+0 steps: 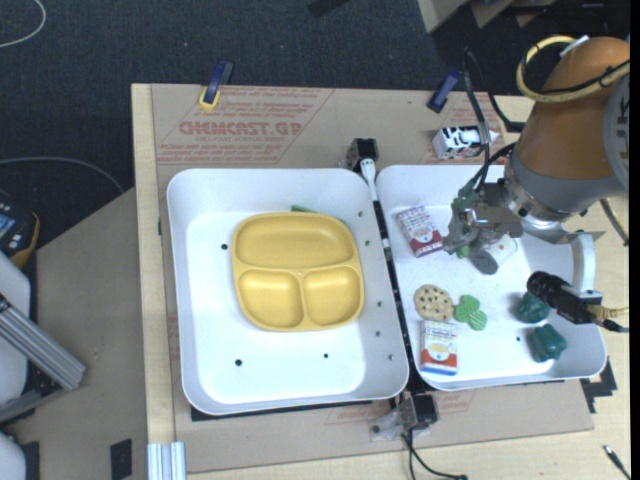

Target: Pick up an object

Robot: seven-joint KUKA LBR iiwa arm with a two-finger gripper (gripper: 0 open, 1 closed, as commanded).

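Observation:
My gripper hangs over the upper middle of the right bin, reaching in from the right. Just left of it lies a red and white packet, close to the gripper but apart from it. Lower in the same bin lie a speckled cookie, a small green toy and an orange and white packet. Two teal pieces sit near the bin's right side. I see nothing held in the gripper.
The left bin holds a yellow divided plate, with a green sliver peeking out behind it. A small black and white object lies on the bench beyond the right bin. Blue clamps grip the board's far edge.

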